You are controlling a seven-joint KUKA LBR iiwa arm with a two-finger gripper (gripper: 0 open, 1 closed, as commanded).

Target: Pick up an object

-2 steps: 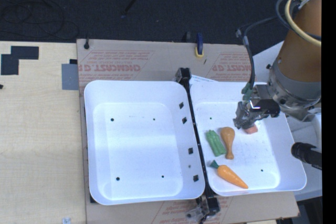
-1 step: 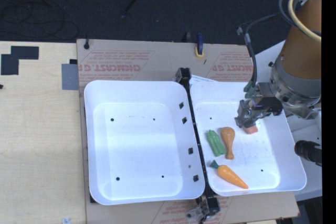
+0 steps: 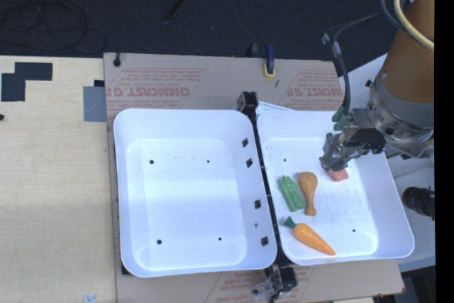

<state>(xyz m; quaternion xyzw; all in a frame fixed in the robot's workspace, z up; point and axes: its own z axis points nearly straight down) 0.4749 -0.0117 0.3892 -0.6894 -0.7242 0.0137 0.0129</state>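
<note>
The gripper [image 3: 336, 163] is seen low in the right bin [image 3: 397, 223], at the frame's right of centre, touching a small pink-red object [image 3: 340, 174]. Whether the jaws are wide or closed cannot be told. Just left, a tan drumstick [image 3: 308, 190] and green piece [image 3: 290, 193] are lying; below, a carrot [image 3: 312, 238] is seen.

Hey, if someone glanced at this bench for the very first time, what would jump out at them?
Probably the big grey and orange arm reaching in from the right, its tool down in the right bin over a small pinkish-red piece. Next, the bright toy food nearby in that bin: a green vegetable, a tan drumstick and an orange carrot. The left bin is a plain white expanse.
</note>
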